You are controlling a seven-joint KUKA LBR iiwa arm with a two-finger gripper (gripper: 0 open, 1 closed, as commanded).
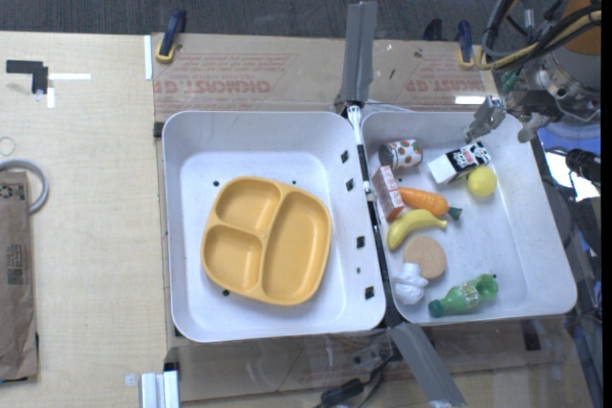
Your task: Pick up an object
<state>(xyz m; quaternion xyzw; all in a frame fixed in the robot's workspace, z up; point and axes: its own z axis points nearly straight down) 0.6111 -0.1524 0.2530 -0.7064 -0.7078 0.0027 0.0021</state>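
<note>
Grey end effector (505, 115) hovers above the right bin's (545, 234) far edge — grip state unclear.

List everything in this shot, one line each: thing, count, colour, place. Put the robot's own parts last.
divided plate: 1, yellow, in the left bin
left bin: 1, white, bench centre
right bin: 1, white, beside the left bin
banana: 1, yellow, right bin
carrot: 1, orange, above the banana
lemon: 1, yellow, right bin
green bottle: 1, green, right bin's near edge
round cookie: 1, tan, below the banana
small can: 1, white and red, right bin's far side
brown carton: 1, brown, right bin's left wall
clamps: 2, blue, on the cardboard behind the bins
gripper: 1, grey, over the right bin's far corner
</note>
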